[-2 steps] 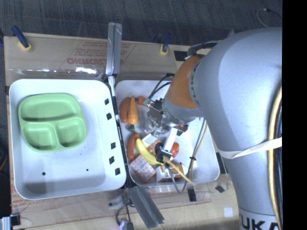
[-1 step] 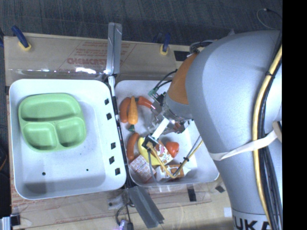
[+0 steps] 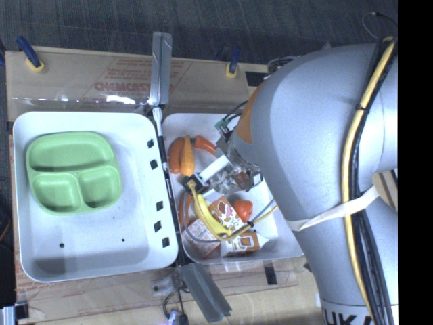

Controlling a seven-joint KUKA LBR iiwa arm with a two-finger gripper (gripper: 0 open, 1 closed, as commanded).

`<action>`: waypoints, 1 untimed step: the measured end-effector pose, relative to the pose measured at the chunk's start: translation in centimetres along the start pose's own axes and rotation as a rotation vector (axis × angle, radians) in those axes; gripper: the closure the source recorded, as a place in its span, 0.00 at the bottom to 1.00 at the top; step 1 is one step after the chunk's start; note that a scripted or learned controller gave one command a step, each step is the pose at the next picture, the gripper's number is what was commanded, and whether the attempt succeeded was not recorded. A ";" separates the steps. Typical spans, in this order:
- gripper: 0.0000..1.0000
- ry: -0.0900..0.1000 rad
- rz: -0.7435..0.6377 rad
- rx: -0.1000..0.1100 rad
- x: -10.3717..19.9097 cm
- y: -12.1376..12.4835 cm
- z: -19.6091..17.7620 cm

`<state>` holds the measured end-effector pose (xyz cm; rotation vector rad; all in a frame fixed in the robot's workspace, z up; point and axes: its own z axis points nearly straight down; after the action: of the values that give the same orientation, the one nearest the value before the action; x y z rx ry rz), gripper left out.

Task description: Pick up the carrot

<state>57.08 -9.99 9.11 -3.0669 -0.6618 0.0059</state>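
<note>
Dark grey carpet floor; tan bench top (blue clamps at edge).

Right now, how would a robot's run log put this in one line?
gripper: low over right bin | carrot: lying by its left wall | left bin: holds green divided plate

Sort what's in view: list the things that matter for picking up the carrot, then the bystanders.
For the job: carrot, gripper, right bin holding it.
Just lying about: banana, carton, red round thing, green divided plate, left bin.
</note>
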 end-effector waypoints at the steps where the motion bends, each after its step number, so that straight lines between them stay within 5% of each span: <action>1: 1.00 0.000 -0.016 -0.001 2.3 -4.4 -10.0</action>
<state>57.41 -5.08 19.15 -3.0620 -0.6868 0.0049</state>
